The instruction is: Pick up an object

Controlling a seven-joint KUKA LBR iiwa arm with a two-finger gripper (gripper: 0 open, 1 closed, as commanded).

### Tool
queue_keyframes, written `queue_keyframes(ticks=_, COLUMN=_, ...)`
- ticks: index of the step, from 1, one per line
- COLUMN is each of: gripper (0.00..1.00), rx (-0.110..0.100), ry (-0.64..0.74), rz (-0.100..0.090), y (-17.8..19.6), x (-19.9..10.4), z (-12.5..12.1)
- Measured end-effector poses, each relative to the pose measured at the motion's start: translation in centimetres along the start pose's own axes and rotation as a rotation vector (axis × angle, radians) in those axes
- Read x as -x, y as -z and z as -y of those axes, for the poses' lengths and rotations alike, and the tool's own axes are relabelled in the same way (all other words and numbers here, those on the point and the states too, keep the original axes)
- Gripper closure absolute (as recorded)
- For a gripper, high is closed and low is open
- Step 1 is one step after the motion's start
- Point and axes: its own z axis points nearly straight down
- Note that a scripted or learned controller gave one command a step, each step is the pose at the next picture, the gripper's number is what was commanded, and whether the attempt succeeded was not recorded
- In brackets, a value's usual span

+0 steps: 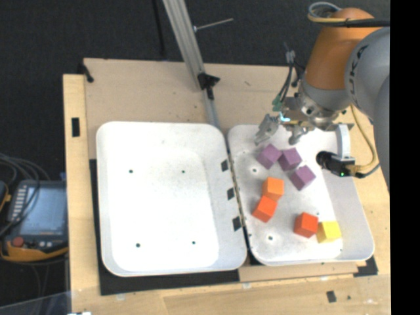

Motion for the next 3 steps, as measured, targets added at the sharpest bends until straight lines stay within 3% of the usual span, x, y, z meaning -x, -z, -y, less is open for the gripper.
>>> queue_keyframes(ticks=1, gripper=0.00, rx=0.005, ry=0.001, rz=0.001, y=0.3, x=0.0, z=-0.1)
queue_keyframes(ticks=2, gripper=0.00, rx=0.001, ry=-0.002, rz=0.003, y=-3.9, x=-0.1, z=0.2)
queue_keyframes(ticks=3, gripper=0.00, rx=0.013, ry=-0.005, rz=0.008, y=-9.4, x=0.7, z=-0.2)
